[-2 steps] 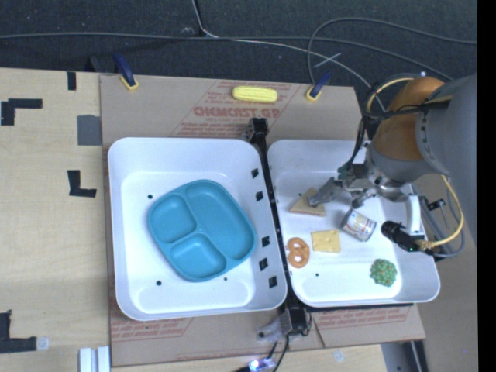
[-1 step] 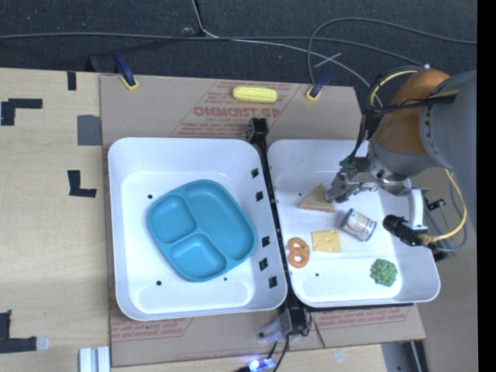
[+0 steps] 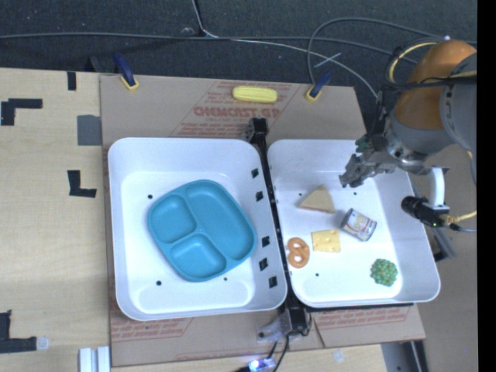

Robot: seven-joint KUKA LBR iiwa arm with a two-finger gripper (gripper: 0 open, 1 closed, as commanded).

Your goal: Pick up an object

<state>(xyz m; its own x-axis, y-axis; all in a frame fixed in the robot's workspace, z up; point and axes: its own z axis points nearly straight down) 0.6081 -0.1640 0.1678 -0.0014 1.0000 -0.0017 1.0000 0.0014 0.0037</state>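
Note:
The right bin holds a tan wedge, a small tin can on its side, a yellow cheese slice, a pretzel and a green broccoli piece. My gripper hangs over the bin's upper right part, just right of and above the wedge and above the can. Nothing shows between its fingers. The arm reaches in from the right, with its orange band high up.
The left bin holds a blue divided plate. A yellow banana-shaped item lies on the cardboard behind the bins. Cables run across the dark top. Blue clamps pin the cardboard's back edge.

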